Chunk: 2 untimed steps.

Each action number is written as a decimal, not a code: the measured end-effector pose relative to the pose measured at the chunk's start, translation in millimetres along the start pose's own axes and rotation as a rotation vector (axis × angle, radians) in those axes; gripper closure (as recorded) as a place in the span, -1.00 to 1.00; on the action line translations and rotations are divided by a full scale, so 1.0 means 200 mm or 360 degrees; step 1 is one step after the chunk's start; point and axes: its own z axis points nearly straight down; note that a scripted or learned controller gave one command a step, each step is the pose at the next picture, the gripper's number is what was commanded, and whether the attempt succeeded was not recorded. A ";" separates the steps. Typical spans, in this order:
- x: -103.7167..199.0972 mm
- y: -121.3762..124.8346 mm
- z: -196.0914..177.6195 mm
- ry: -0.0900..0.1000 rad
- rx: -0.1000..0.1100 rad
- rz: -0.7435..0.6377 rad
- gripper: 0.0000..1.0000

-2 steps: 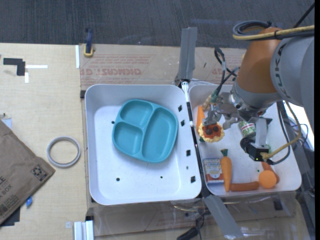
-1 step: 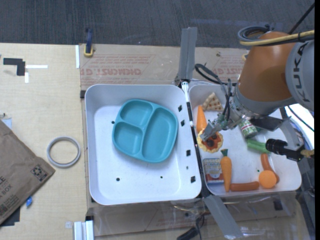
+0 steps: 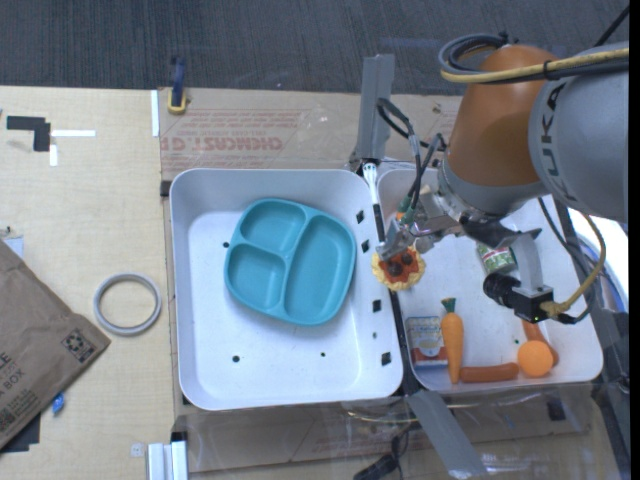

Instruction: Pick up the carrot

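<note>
tool (image 3: 405, 243): hangs over the dividing wall between the two bins, at the right bin's left edge; its fingers close around a small flat yellow-orange toy with a red and dark centre (image 3: 398, 267), lifted clear of the bin floor.
arm (image 3: 520, 118): grey, with a glossy orange band, reaching in from the right, cables looped around it.
right bin (image 3: 590, 363): shallow, white, smooth plastic; holds the carrot, a small printed packet (image 3: 425, 336), a reddish sausage shape (image 3: 487, 373), an orange ball (image 3: 537, 359) and a little green can (image 3: 496, 259).
carrot (image 3: 453, 340): in the right bin's near-left part, just beside the packet; long axis runs near to far, green top at the far end, tapered tip toward the near wall.
left bin (image 3: 190, 298): white, holding a teal three-compartment plate (image 3: 290, 261), smooth and rounded.
worktop (image 3: 80, 218): pale wood, with a grey tape ring (image 3: 127, 302) and brown cardboard (image 3: 40, 353).
</note>
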 end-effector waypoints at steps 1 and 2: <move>0.01 -0.03 -0.38 -0.0001 0.0000 0.0175 1.00; 0.01 -0.03 -0.38 -0.0001 -0.0001 0.0174 -1.00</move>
